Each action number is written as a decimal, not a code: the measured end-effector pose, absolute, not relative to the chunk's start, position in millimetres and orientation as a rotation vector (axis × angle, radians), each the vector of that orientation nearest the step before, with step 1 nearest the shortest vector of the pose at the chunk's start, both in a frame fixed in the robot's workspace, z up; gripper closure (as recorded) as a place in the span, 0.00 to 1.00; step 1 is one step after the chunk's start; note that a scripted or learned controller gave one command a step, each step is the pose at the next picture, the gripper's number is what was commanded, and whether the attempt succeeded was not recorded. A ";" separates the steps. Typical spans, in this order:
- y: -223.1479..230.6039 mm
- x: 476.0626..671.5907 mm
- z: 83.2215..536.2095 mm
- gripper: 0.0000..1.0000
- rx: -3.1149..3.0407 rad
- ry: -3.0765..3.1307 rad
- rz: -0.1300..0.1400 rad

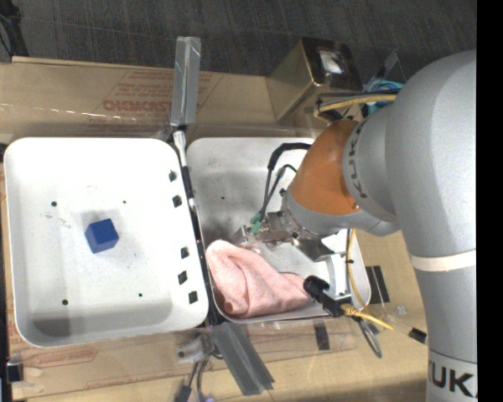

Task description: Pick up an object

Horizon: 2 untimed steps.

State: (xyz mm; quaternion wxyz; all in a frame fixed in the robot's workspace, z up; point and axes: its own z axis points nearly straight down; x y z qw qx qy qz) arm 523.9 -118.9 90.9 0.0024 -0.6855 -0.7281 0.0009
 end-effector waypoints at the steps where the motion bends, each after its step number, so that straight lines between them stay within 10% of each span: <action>1: -103.2 579.4 91.7 0.00 -2.145 -2.290 0.001; 2: -97.2 496.0 91.4 0.00 -2.181 -2.256 0.002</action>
